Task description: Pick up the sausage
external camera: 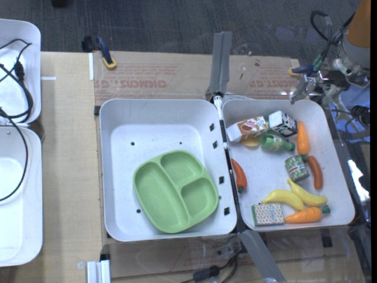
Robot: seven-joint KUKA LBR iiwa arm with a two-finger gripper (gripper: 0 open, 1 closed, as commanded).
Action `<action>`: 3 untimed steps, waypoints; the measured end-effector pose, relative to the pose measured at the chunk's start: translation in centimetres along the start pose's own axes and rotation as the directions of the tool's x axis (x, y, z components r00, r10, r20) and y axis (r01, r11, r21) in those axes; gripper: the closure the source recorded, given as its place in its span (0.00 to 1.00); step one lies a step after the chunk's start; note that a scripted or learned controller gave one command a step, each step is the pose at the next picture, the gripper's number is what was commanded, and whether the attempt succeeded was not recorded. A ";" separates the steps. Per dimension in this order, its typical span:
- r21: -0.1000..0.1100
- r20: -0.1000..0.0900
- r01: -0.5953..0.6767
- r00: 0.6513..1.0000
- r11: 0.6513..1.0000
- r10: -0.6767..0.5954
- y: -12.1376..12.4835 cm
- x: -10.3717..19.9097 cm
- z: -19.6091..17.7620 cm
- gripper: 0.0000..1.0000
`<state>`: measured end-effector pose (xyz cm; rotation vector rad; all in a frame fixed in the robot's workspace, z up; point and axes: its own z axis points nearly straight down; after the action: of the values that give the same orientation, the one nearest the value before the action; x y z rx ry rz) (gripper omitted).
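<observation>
Gripper (311,88) above right bin's (339,158) far rim; open or closed, cannot tell. Sausage (316,172) touching can (297,167), carrot (302,138) near: risk of grabbing 1 of these instead.

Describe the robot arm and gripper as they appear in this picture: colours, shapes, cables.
At the view's upper right, the arm shows an orange band above a pale grey wrist section. Below it sits the gripper, a compact cluster of grey and silver metal parts with a small blue-green fitting. Thin black cables loop around the wrist, along with finer coloured wires.
</observation>
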<state>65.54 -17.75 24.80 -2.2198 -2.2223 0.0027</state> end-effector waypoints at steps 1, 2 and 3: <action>0.001 0.000 -0.149 0.989 0.989 0.149 -6.6 1.6 0.7 0.00; 0.001 -0.001 0.035 0.999 0.999 -0.035 -13.2 -3.1 9.7 0.00; 0.000 -0.013 0.064 0.998 0.998 -0.064 -13.9 -3.6 15.8 0.00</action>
<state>51.67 -21.33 9.08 -2.1404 -2.2855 -0.0113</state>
